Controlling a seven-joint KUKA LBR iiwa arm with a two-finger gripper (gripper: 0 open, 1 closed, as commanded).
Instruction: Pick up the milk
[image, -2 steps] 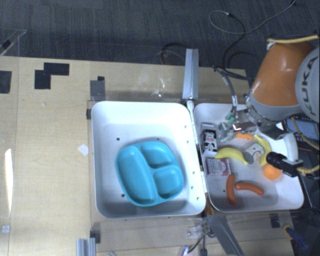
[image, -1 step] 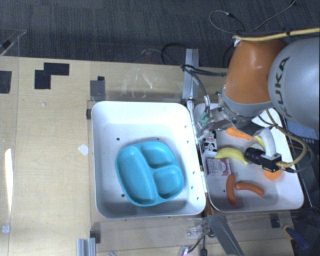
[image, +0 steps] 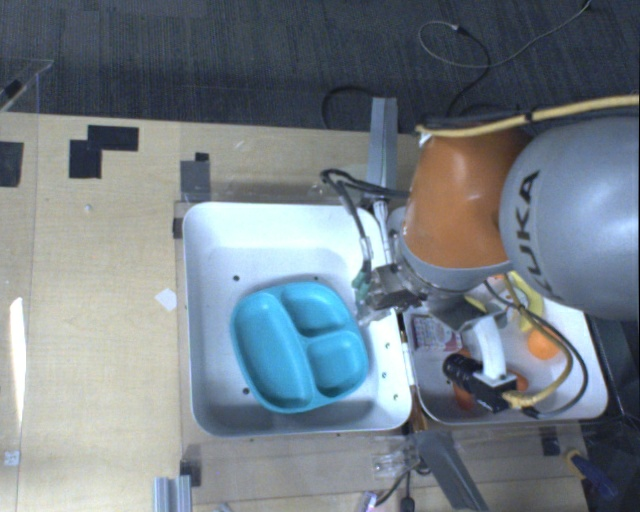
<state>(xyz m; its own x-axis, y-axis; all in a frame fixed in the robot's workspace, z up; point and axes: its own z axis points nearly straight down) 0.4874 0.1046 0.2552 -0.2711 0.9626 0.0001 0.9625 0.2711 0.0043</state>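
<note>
Two white bins side by side on worktop (image: 90, 330): left bin (image: 215, 290) holding blue divided plate (image: 298, 345). Arm (image: 500, 210) over right bin (image: 590, 395), above small items including orange ball (image: 541, 346). Gripper (image: 375, 290) at the bins' shared edge; opening impossible to tell.

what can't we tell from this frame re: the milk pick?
- Gripper: the wrist covers it; finger state unreadable.
- Right bin: the arm hides most of it; which item is the milk is unclear.
- Labelled item: partly covered, print too small.
- Orange object: partly covered, unidentifiable.

Blue divided plate (image: 298, 345) sits in left bin (image: 205, 300). Arm (image: 520, 200) w/ orange band covers most of right bin (image: 590, 390). Gripper (image: 375, 290) at bins' shared edge.
</note>
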